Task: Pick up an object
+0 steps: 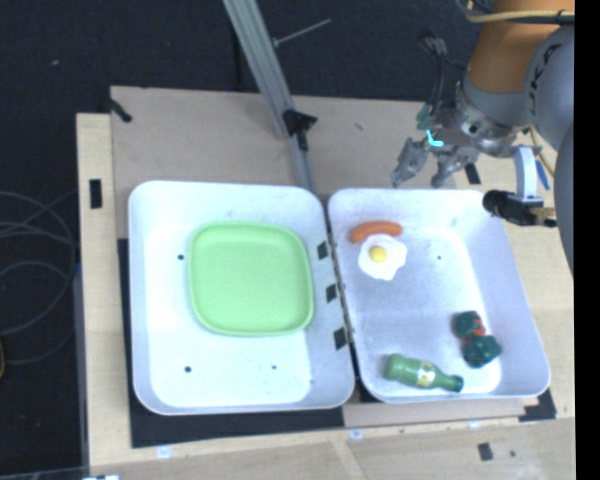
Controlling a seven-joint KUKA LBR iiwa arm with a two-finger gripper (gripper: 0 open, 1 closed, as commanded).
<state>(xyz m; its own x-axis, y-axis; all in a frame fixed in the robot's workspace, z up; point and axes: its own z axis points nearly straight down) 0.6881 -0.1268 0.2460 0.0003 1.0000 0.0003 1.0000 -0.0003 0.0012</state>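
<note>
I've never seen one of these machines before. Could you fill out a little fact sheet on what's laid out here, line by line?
left bin: holds a green plate
right bin: holds a sausage, a fried egg, a green bottle lying on its side and a dark green toy
gripper: above the right bin's far edge, fingers spread, holding nothing
arm: grey with an orange band, coming in from the right

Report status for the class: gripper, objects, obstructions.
Two-finger gripper open, above right white bin's far rim, holding nothing. Orange toy sausage and fried egg nearest. Nothing in the way.
</note>
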